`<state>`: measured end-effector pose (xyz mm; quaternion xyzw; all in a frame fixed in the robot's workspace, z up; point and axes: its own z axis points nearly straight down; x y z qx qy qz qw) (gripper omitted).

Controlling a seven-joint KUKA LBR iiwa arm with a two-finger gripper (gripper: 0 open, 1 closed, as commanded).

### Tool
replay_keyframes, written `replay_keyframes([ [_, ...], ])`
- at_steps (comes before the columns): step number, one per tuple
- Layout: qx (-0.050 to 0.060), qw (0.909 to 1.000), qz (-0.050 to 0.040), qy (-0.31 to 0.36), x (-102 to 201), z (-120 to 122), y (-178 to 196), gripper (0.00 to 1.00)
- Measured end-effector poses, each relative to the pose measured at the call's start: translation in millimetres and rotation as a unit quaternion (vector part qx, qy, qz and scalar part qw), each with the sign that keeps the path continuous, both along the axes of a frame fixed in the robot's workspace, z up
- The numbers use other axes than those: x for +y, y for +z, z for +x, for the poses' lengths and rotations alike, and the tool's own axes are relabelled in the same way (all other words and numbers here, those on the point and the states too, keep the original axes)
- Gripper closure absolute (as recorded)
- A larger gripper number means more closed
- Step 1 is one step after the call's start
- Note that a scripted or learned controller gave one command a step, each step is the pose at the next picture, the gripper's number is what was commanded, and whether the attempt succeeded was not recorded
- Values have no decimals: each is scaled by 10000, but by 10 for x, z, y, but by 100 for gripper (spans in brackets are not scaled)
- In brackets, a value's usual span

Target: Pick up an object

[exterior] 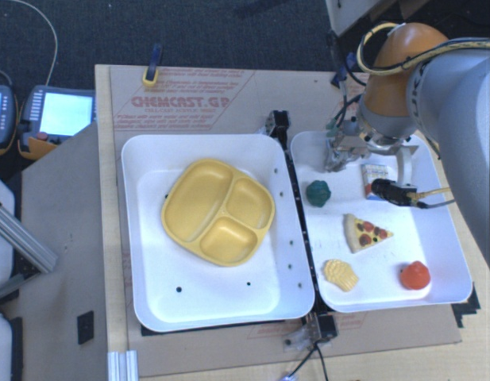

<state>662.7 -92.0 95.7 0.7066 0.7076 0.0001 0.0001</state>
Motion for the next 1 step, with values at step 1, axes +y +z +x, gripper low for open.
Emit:
replay_keyframes([
  [1,-19,10000,-5,-10,-80,0,591,100],
])
